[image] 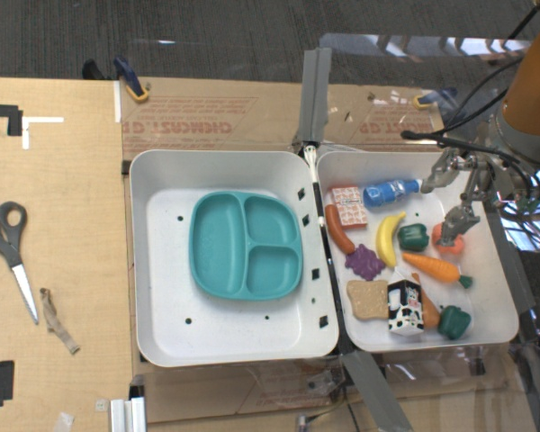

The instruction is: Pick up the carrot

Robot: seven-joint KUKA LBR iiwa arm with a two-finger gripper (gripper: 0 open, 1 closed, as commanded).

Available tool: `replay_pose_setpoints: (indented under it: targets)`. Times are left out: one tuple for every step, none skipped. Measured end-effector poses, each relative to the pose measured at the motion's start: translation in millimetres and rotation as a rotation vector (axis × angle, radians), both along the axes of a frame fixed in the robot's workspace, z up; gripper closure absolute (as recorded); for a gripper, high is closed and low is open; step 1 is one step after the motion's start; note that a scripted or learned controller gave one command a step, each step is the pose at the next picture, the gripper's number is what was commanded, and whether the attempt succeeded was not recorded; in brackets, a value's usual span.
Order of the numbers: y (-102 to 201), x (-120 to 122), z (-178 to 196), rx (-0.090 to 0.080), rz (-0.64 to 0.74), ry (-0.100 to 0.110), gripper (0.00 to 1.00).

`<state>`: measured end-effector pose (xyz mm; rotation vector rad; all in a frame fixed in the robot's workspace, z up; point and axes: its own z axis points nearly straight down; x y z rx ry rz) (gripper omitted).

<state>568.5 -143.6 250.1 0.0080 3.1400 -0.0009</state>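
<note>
Now, carrot point(431, 267): lies in the right bin point(499, 268), toward its right wall, between the green pepper point(413, 237) above and the milk carton point(404, 306) below.
Long axis: slanted, from its blunt end near the banana point(389, 238) down-right to its green tip.
Hand point(457, 216): hangs just above the carrot's middle, over a small red-orange piece point(449, 238); whether the grip is open or closed cannot be told, and nothing is seen between it.
Bearing: carrot sits just below-left of the hand, so a short drop seems needed, grip set across the slant.
Left bin point(153, 268): carries a teal divided plate point(247, 246).
</note>
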Motion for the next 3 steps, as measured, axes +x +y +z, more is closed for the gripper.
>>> replay_pose_setpoints:
  targets:
    - [-50.5, -47.8, -109.8, 0.002, 0.148, 0.003, 0.00]
    - [-63.1, -11.4, -157.0, 0.000, 0.005, -0.003, 0.00]
    - [-61.7, -9.4, -146.8, -0.001, 0.009, -0.008, 1.00]
